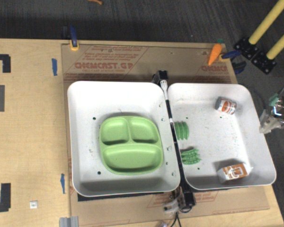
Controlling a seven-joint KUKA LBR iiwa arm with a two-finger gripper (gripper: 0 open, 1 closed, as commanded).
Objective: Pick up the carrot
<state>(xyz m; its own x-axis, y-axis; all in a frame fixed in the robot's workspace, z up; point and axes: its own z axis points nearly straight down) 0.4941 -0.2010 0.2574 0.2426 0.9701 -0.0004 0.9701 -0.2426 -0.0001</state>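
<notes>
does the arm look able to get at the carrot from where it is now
Probably yes, with a stretch: the carrot lies outside the bins on the board past the right bin, nothing covering it, and the end effector sits at the right edge.

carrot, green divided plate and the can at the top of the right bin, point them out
carrot [215, 54], camera view, middle of its orange body
green divided plate [130, 144], camera view, central ridge between compartments
can [226, 106], camera view, its side label

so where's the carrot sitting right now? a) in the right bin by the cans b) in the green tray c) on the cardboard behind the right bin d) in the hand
c, the carrot lies on the brown cardboard just beyond the far edge of the right bin, outside both bins and well apart from the hand at the right edge.
</notes>
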